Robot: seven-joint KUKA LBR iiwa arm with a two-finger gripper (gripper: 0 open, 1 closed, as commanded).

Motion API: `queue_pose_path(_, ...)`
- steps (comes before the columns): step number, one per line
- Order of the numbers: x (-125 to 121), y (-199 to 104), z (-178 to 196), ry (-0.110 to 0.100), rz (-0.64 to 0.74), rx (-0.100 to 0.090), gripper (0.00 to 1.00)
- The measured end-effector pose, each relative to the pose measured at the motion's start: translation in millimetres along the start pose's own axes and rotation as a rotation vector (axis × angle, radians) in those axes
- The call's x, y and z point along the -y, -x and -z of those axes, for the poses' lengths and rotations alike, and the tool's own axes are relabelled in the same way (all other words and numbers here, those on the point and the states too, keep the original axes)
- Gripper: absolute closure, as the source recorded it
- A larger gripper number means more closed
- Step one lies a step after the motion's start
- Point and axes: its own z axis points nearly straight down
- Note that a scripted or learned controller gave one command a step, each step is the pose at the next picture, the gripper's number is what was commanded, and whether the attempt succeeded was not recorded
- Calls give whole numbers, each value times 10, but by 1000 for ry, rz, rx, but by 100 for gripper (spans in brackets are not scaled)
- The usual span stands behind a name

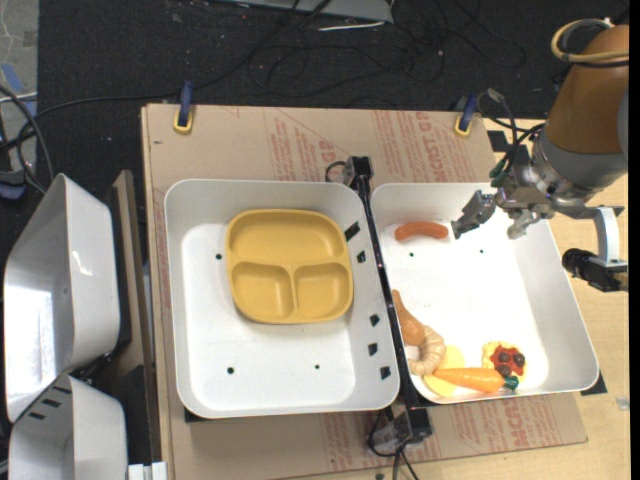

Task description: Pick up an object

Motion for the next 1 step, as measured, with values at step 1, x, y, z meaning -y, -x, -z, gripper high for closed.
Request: queue_pose_path(1, -25, -5, 77, 13, 3, 2, 0)
